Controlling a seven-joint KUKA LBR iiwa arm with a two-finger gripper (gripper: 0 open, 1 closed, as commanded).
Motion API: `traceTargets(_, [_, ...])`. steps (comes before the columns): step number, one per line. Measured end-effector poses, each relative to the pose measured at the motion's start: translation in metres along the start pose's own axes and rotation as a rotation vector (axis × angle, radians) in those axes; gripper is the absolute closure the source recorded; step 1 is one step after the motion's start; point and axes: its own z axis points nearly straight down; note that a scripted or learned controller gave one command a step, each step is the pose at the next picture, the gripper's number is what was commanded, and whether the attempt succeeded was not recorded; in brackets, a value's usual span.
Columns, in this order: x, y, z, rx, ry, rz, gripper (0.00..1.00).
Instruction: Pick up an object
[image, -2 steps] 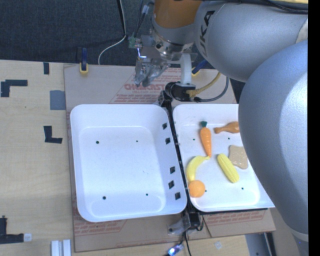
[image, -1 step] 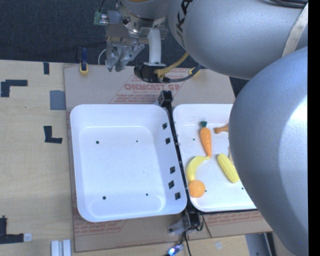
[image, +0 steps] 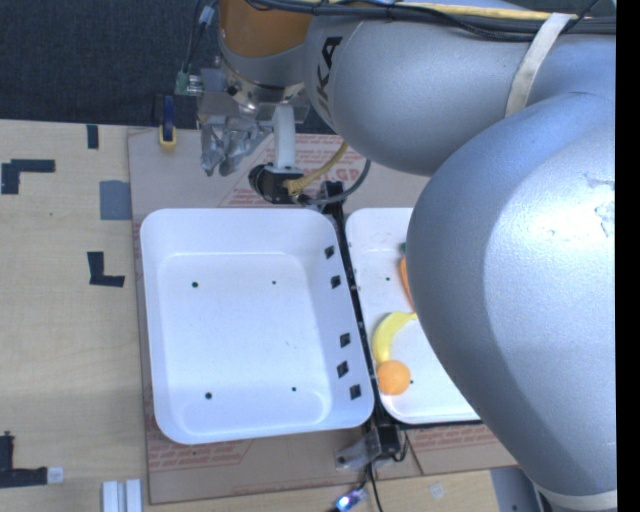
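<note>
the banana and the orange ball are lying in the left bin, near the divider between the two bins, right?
Not quite: the banana and the orange ball lie in the right bin, near the divider, as the camera view shows.

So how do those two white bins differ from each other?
The left bin is in full view, its floor bare white with small dark dots. The right bin is mostly hidden under the grey arm and holds a yellow banana and an orange ball. Both are shallow and white.
</note>
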Motion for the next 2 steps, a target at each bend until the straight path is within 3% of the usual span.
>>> traceTargets(1, [0.0, 0.0, -0.005, -0.006, 0.002, 0.0, 0.0])
traceTargets(2, [0.0, 0.0, -0.015, -0.005, 0.0, -0.002, 1.0])
